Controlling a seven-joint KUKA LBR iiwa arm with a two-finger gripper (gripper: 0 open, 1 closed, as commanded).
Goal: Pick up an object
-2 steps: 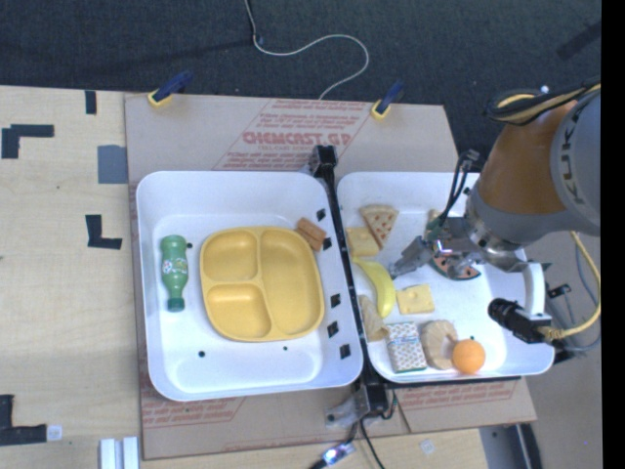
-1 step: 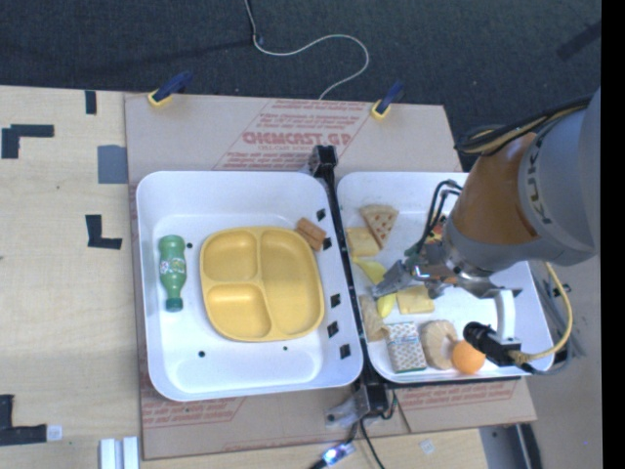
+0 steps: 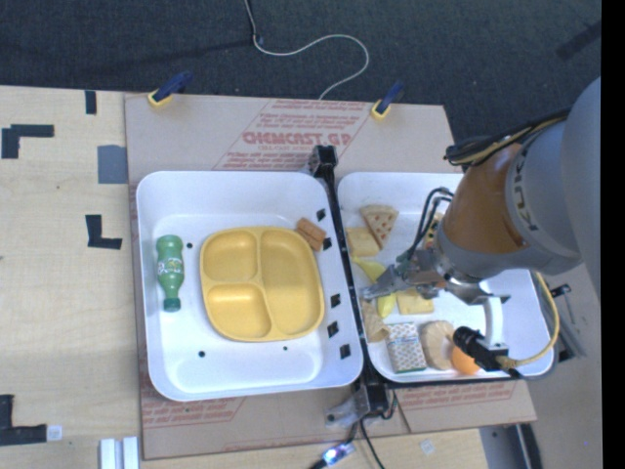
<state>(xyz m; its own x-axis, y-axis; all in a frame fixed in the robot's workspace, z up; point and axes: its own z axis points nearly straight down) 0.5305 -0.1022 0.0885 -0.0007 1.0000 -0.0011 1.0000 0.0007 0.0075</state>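
Note:
My gripper point(image 3: 389, 279) reaches down into the left half of the right bin point(image 3: 543, 301), under the orange wrist band. It hangs over a pile of yellow cheese-like pieces point(image 3: 405, 304), with a toast wedge point(image 3: 379, 223) just beyond it. At the bin's front lie a speckled cracker point(image 3: 405, 348), a bread roll point(image 3: 436, 340) and an orange fruit point(image 3: 466, 362). The arm hides part of the bin's middle.
The left bin point(image 3: 156, 262) holds a yellow divided plate point(image 3: 262, 283), a green bottle point(image 3: 170, 272) at its left and a small brown piece point(image 3: 312, 233) near the divider. Clamps point(image 3: 168, 88) pin the cardboard sheet at the back. A white cable point(image 3: 312, 47) loops behind the bins.

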